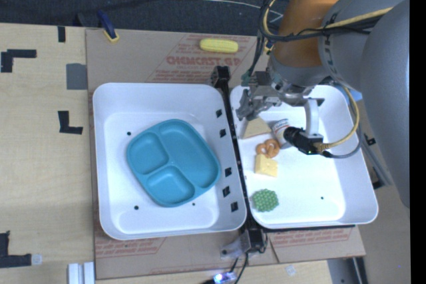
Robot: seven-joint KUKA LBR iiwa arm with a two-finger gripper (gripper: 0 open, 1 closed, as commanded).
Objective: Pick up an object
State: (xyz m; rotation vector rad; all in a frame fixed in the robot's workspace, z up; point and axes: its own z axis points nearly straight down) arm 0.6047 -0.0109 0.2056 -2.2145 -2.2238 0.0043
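Observation:
My gripper point(256, 105) hangs over the far left part of the right bin point(333, 203), just above a pale wedge-shaped piece point(255, 127). Close by lie a small orange pretzel-like piece point(269, 147), a yellow cheese block point(267, 166) and a green bumpy ball point(265, 200). A small silver and white item point(279, 124) lies beside the wedge. The arm's body hides the fingertips, and nothing shows between them.
The left bin point(113, 110) holds a blue divided plate point(173, 161). A yellow banana-like object point(218, 45) lies on the cardboard behind the bins. A black cable plug point(303, 140) hangs over the right bin. The right bin's near right area is bare.

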